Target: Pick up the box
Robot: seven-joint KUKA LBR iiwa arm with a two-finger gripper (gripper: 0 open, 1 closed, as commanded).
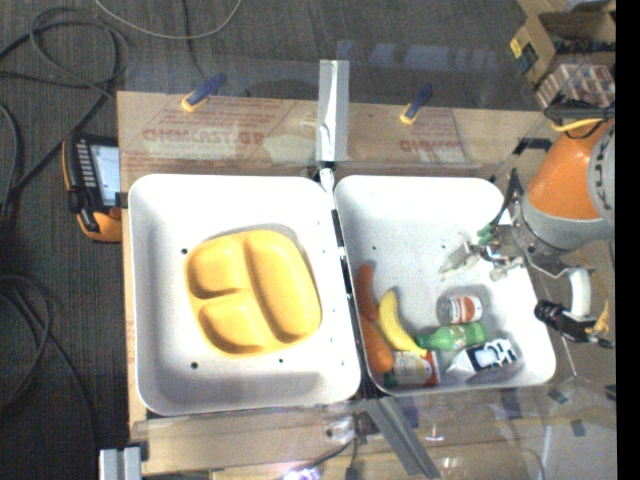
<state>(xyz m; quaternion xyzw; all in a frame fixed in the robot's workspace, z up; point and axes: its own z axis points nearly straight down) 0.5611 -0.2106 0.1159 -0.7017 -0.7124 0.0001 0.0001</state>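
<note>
Left bin (150,368): yellow tray (255,290) | right bin (420,208): box (492,356), banana (393,321) | claw (470,253): released

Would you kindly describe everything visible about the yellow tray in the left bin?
The yellow tray is a rounded, glossy, plastic-looking dish with three compartments: two toward the left and one larger on the right, split by raised ridges. It lies flat and slightly rotated on the floor of the left bin, roughly centred, clear of the walls. Its compartments hold nothing, and nothing else touches it.
</note>
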